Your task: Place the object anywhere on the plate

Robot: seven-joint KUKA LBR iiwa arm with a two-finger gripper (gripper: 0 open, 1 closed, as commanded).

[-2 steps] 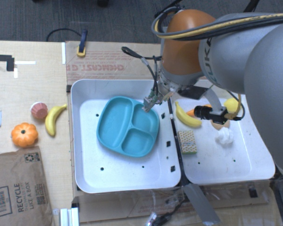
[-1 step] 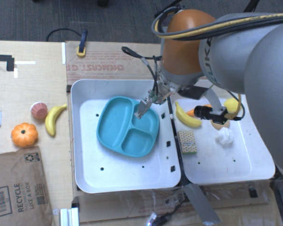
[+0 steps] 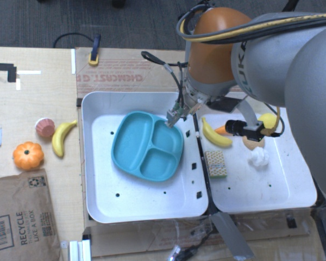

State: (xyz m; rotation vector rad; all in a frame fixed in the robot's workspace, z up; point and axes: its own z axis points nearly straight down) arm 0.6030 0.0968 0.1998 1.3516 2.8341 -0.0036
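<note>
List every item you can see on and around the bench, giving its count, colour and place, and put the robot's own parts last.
plate: 1, blue, three compartments, in the left bin
bins: 2, white, side by side on the bench
bananas: 2, yellow, one in the right bin near the divider, one on the bench left of the bins
sponge: 1, yellow-green, right bin
white lump: 1, right bin
pumpkin: 1, orange, bench at left
cupcake: 1, pinkish, beside the left banana
clamp: 1, yellow and blue, above the bins
gripper: 1, over the plate's upper right edge
arm: 1, grey with orange band
</note>
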